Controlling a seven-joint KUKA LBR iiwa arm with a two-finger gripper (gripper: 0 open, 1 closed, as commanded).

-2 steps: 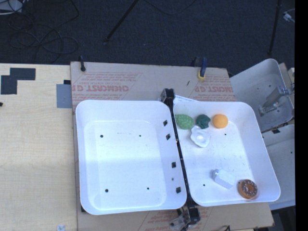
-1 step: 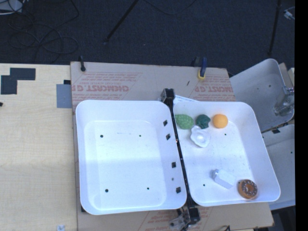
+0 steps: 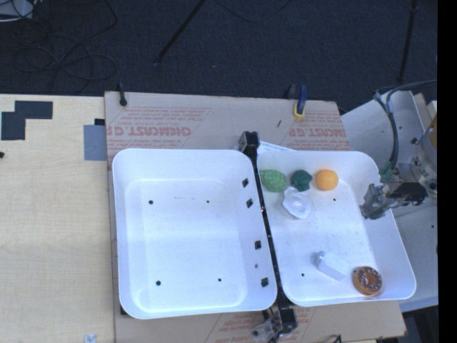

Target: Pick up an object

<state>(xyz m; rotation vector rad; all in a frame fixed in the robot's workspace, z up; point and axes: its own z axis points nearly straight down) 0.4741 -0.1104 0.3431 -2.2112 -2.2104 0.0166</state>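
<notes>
From above, the gripper (image 3: 373,204) sits at the right bin's (image 3: 357,161) right rim, about halfway down that edge, and whether it's released or clenched I can't tell; nothing shows in it. So the pick looks not yet made, everything left to do. Candidates all lie in the right bin: a light green lump (image 3: 273,180), a dark green one (image 3: 300,180) and an orange ball (image 3: 326,179) in a row along the far edge, a white piece (image 3: 297,204) just in front of the greens, a white block (image 3: 330,266) near the front edge, and a brown donut (image 3: 368,280) in the front right corner. The ball looks nearest. Bare floor in the bin's middle gives room; the donut hugs the rim, tight for fingers. The left bin (image 3: 121,191) has open floor.
</notes>
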